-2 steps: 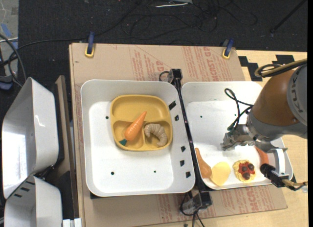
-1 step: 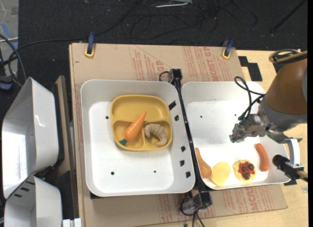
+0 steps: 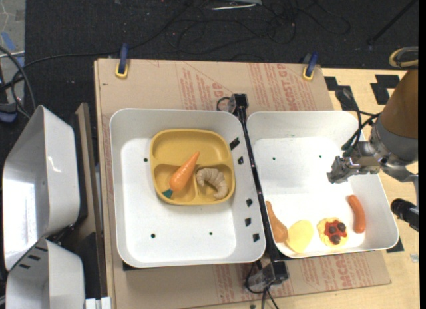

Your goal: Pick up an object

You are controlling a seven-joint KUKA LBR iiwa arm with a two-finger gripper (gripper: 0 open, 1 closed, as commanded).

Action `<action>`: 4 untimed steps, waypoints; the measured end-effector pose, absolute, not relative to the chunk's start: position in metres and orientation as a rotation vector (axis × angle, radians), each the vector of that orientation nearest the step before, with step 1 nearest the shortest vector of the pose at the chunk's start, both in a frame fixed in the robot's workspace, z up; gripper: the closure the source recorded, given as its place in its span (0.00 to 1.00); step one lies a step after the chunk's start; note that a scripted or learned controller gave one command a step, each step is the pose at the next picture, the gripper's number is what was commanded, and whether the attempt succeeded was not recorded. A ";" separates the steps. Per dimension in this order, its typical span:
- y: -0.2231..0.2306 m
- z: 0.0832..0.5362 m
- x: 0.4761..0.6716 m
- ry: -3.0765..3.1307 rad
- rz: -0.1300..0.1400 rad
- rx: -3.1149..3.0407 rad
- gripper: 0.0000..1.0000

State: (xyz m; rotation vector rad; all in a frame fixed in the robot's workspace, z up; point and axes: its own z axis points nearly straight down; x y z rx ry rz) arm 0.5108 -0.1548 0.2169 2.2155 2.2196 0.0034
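Observation:
My gripper hangs over the right part of the right bin, above and left of a small orange sausage. Along that bin's front lie a long orange-brown piece, a pale yellow round piece and a yellow piece with red and dark topping. In the left bin a yellow divided plate carries an orange carrot and a pale curled shrimp-like piece. Nothing shows between the gripper's tips.
Both bins rest on a cardboard sheet held by yellow clamps at the back. White containers stand off the bench at the left. Cables run across the dark floor behind.

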 end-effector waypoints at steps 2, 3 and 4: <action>-0.100 0.223 0.530 2.231 0.001 2.213 1.00; -0.054 0.215 0.547 2.230 0.001 2.213 1.00; 0.002 0.211 0.573 2.230 0.004 2.212 1.00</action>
